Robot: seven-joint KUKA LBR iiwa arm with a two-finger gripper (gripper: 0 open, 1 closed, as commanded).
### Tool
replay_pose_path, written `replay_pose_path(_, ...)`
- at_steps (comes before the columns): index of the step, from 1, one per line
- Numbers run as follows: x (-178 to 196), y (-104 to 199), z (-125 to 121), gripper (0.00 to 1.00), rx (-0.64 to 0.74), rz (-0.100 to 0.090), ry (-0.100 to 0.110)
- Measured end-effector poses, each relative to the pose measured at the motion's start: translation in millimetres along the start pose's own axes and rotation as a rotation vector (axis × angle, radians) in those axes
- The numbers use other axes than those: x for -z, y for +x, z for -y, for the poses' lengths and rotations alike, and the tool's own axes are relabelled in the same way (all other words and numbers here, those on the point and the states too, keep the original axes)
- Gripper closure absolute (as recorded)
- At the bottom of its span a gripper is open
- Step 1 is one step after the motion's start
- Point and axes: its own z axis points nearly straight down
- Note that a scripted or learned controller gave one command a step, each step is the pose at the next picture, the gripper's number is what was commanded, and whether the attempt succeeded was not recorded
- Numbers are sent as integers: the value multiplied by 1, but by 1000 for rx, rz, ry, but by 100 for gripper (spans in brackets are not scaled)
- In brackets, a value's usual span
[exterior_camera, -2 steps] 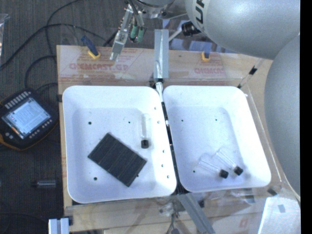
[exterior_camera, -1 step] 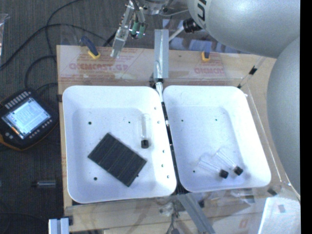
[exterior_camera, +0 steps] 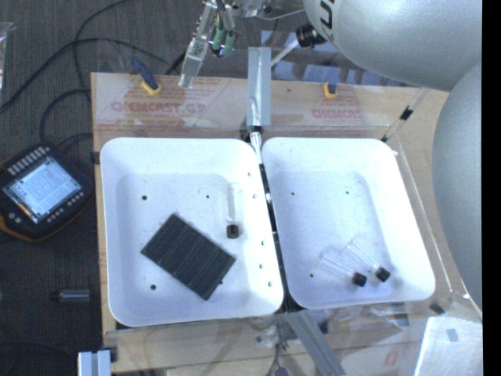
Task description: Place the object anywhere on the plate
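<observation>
The gripper (exterior_camera: 227, 61) hangs high above the far edge of the bench, over the seam between the two bins; two long fingers (exterior_camera: 192, 61) splay apart with nothing between them, so it is open wide and carrying nothing. The grey arm (exterior_camera: 391, 22) bulks in from the right, well above everything. Below, the left bin (exterior_camera: 117, 171) holds a dark ribbed square plate (exterior_camera: 189, 256) lying flat and turned at an angle, and just beside its far corner a clear tube with a black cap (exterior_camera: 232, 214), near the bin's right wall and apart from the plate. The right bin (exterior_camera: 407, 178) holds two more clear capped tubes (exterior_camera: 352, 265) lying close together toward its near corner. If the tube in the left bin is the object, I'd worry about how close it sits to the sloping wall: a finger coming down there could catch the rim or nudge the tube away. The tubes are clear, slim and round, so a pinch may slip, and once dropped on the plate one could roll off.
</observation>
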Motion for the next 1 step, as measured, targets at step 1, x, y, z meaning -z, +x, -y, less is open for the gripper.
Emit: replay_pose_path(1, 10, -1, -1, 100, -1, 4, -1)
